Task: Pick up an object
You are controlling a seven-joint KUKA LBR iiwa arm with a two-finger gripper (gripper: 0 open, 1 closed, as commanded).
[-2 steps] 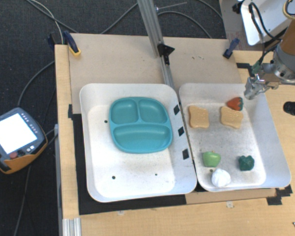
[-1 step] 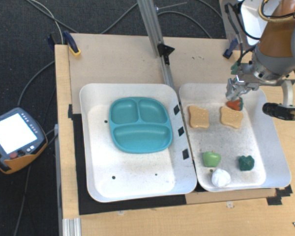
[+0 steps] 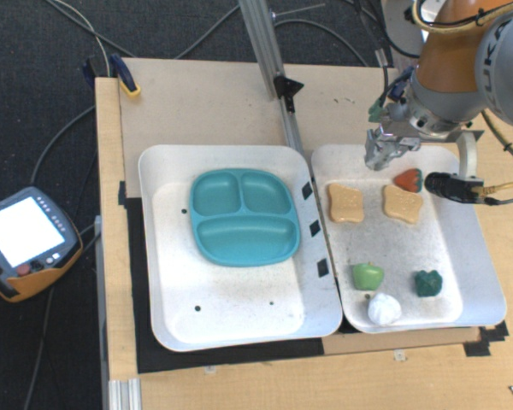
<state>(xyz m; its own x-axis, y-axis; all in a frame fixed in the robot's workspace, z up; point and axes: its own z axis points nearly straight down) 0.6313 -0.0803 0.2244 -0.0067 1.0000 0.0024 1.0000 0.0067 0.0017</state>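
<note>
item: red piece (image 3: 408, 179), small and roundish, lying at the far end of the right bin (image 3: 494, 301), close to its far wall. the task names no particular object; this one is judged the likeliest pick because it is nearest the gripper

orientation: too compact to show a clear long axis, so no pointing direction can be told

gripper (image 3: 385, 154): hangs just left of the red piece and a little farther back, over the bin's far rim. it looks apart from the piece, and nothing is seen between the jaws. whether the jaws stand wide or narrow cannot be told

progress: nothing is lifted and every piece rests on a bin floor. by judgement the whole pick is left to do: line up over a piece, go down, close, raise

same bin, working outward:
- right tan slice (image 3: 403, 204), just near of the red piece, squarish, corners turned a little off the bin walls
- left tan slice (image 3: 345, 203), beside it to the left, apart from it, long side running roughly far to near
- green piece (image 3: 368, 275), near half of the bin, left of centre
- dark green piece (image 3: 427, 283), to the right of the green one, well apart
- white piece (image 3: 383, 308), at the near wall, just near of the green piece

left bin (image 3: 239, 314): holds a teal divided plate (image 3: 244, 216), three compartments, nothing in them

surface (image 3: 205, 101): pale board bearing both bins, with a slanted metal post (image 3: 265, 41) rising at its far side
</note>
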